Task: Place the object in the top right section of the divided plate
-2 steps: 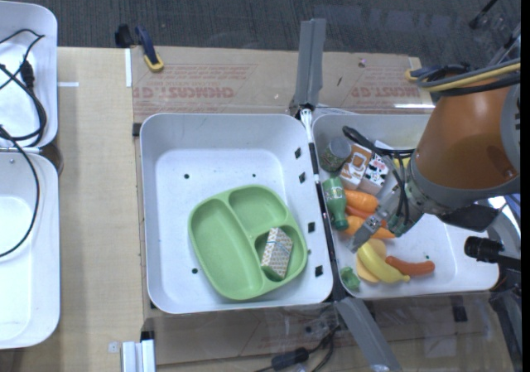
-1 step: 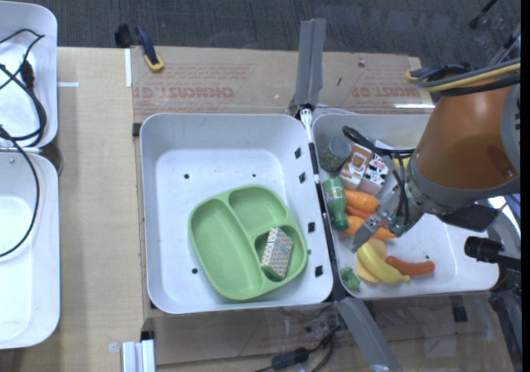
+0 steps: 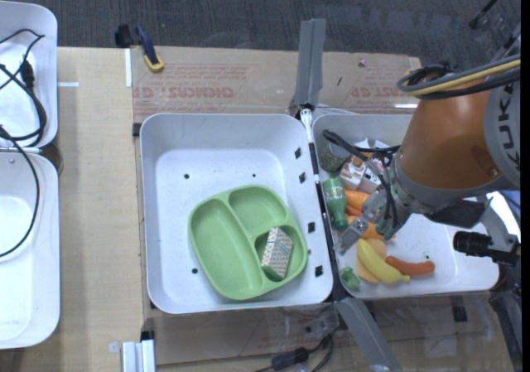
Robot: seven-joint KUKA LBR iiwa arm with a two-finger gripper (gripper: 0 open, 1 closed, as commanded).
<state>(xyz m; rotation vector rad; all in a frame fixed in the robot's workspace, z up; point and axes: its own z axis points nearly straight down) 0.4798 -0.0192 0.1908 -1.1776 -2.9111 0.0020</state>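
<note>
Gripper low in right bin over toy food, finger state unclear. Patterned box rests in green divided plate, left bin.

The divided plate is smooth green plastic with a soft sheen. The small box lying in it looks like printed cardboard, matt. Both bins, left bin and right bin, are white moulded plastic, smooth and faintly glossy (small dark holes dot the left floor). The surface appears as matt light wood, with a brown printed cardboard sheet behind the bins. The banana and green bottle look like glossy plastic. The arm's orange band is smooth with a satin finish.
</note>
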